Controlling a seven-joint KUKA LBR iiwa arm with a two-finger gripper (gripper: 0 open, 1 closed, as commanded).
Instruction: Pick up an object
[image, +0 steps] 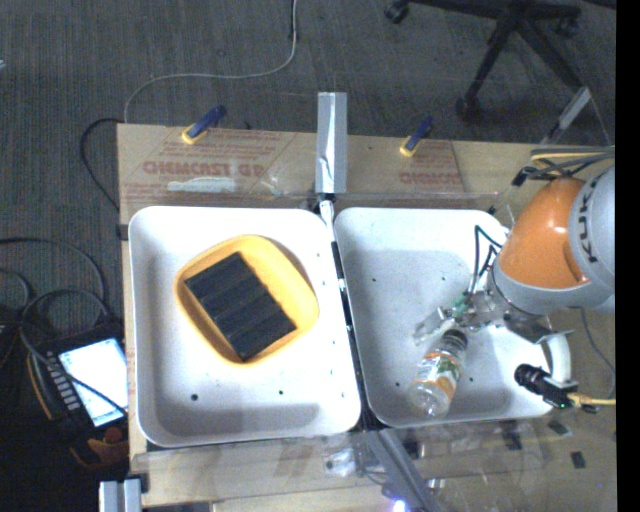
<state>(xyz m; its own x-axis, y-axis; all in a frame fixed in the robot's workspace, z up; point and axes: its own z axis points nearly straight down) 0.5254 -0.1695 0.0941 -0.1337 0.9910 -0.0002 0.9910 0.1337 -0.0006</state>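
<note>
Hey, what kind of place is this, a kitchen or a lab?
Most likely a robotics lab: two white bins clamped to a bench, a grey and orange arm, and an office chair base on carpet.

The big grey and orange arm (560, 250) is cut off by the right edge of the picture, so most of it is out of sight. It hangs over the right bin (400, 250) and hides that bin's far right side and corner. The gripper (462, 318) sits just above the plastic bottle (438, 372), but it is small and blurry, and its shape is hard to make out. The bottle's label is too fuzzy to read. Left of the left bin (160, 400), a small lit screen (92, 375) on the floor is too blurry to read.
</note>
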